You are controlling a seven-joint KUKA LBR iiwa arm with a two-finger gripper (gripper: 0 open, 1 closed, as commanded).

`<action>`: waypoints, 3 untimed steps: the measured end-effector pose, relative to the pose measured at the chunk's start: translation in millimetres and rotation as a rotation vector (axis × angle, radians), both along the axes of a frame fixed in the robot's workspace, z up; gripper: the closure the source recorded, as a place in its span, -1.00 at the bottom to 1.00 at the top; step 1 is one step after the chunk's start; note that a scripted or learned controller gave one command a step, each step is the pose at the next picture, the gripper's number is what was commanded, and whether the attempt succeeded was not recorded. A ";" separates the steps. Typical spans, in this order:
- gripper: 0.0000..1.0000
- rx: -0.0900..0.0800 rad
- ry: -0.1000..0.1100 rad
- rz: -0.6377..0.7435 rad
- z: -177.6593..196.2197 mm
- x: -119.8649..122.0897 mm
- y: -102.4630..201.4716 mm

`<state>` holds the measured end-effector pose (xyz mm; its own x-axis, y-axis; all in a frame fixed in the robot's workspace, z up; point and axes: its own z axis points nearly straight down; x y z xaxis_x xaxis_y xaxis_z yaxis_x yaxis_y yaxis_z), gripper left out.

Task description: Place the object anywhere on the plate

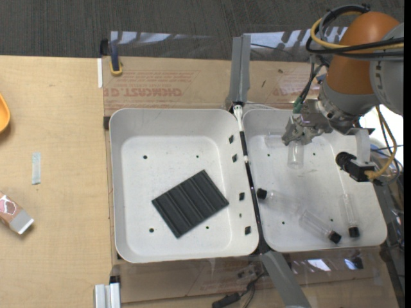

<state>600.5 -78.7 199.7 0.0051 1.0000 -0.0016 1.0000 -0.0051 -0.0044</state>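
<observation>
- Over the back of the right bin (379, 233), the tool (297, 137) hangs low beneath the grey wrist; whether it is apart or together I cannot tell.
- Just under its tip stands a clear tube (295, 156), long axis roughly upright in the picture; contact with it is uncertain.
- More clear tubes with dark caps (324, 230) lie toward the bin's front, near the corner.
- Leftward, across the divider, the dark ribbed plate (190, 203) lies tilted in the left bin (119, 191), well apart from the tool.
- By my judgement, the coming carry runs left and toward the front.
</observation>
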 end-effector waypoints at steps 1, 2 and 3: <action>1.00 0.000 0.002 -0.016 -11.2 -1.8 66.8; 1.00 -0.002 0.002 -0.188 -11.1 -45.2 140.7; -1.00 -0.002 0.002 -0.189 -11.0 -45.2 140.4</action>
<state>555.3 61.8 188.6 0.1925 0.9813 -0.0034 0.9813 -0.1925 -0.0061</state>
